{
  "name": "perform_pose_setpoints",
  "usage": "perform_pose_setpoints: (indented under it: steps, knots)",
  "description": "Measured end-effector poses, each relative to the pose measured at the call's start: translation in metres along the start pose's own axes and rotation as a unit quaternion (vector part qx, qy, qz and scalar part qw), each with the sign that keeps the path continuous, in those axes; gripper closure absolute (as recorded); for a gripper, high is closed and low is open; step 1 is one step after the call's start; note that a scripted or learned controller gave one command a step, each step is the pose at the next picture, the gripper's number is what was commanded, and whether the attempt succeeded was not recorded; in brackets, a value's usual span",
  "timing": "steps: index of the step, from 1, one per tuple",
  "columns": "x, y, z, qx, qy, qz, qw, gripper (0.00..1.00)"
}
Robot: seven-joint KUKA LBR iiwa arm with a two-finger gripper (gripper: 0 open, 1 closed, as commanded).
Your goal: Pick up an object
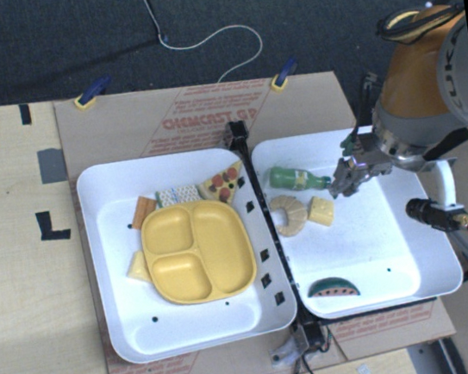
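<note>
Gripper (344, 181) low in the right-hand bin (406, 287), near its far wall; fingers read as a dark blur, so cannot tell whether they are parted or closed, and nothing is visibly held between them. Likeliest target, by judgement, is the green bottle (296, 179) lying on its side just to the camera-left of the tool, cap end pointing toward it, close but contact not clear. Just below and left of the tool sits a pale yellow wedge (321, 210), cheese-like with blunt corners, touching or nearly touching a tan, ridged half-round piece (289, 214), possibly a toy pastry. Well toward the near wall from the tool lies a watermelon slice (334, 289), flat, red with green rind. Risks: the bottle looks smooth, rounded, hard plastic, so a closing pinch on the narrow neck could squirt it out or roll it toward the divider; the wedge sits close enough that a finger coming down could land on it and push both pieces aside. Across the divider, far left of the tool, the other bin (107, 244) holds a yellow sectioned plate (198, 250), glossy and moulded, lying over small food-shaped toys (200, 190).
</note>
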State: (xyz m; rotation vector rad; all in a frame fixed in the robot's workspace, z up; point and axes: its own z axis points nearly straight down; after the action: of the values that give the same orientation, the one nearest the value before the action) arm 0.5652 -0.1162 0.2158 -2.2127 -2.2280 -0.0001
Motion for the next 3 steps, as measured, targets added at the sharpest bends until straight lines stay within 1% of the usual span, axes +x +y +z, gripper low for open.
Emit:
perform_pose_setpoints:
  steps: [1, 2, 3]
  knots:
    - [0.032, 0.026, 0.001, 0.0, 0.0, 0.001, 1.0, 1.0]
    - [0.036, 0.024, -0.002, 0.0, 0.0, 0.002, 1.0, 1.0]
    - [0.03, 0.021, -0.019, -0.001, 0.0, 0.002, 1.0, 1.0]
